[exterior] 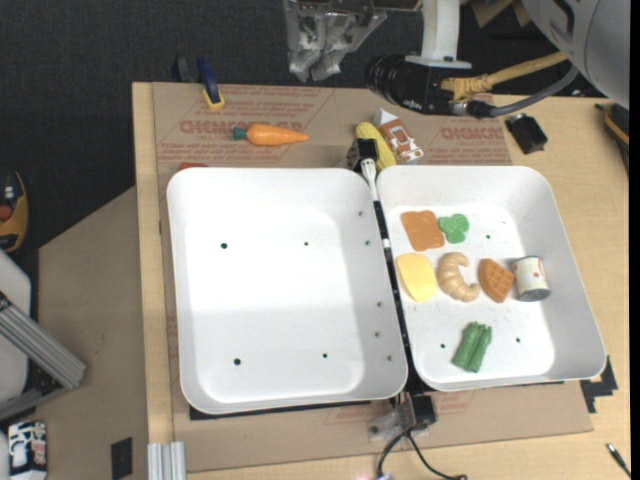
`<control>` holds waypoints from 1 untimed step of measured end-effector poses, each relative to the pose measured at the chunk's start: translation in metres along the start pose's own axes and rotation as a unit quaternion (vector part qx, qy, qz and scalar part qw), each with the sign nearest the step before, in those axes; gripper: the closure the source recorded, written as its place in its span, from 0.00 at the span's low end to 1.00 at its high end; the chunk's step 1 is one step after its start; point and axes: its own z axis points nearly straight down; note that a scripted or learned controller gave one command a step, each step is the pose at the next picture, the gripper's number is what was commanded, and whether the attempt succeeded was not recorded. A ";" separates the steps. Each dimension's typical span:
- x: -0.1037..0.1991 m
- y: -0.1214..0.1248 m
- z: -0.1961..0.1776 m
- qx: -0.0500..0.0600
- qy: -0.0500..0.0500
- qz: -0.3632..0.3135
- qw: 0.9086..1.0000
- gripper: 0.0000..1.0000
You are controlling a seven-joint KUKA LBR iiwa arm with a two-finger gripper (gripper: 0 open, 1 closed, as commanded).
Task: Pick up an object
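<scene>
Camera view: gripper (322, 43) above the bench's far edge, grip state unclear.
Croissant (458, 275) lies mid right bin (575, 318), between cheese (417, 276) and can (530, 277).

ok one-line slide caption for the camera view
Toy food including a croissant and small can fills the right bin; a carrot lies beyond the left bin.

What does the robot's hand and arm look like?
The gripper at the top is shiny, silvery metal under a dark boxy frame. At the top right corner is a big, smooth grey rounded arm with white lettering on it.
</scene>
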 end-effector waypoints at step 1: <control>-0.005 -0.054 0.152 0.019 -0.008 0.004 1.000 1.00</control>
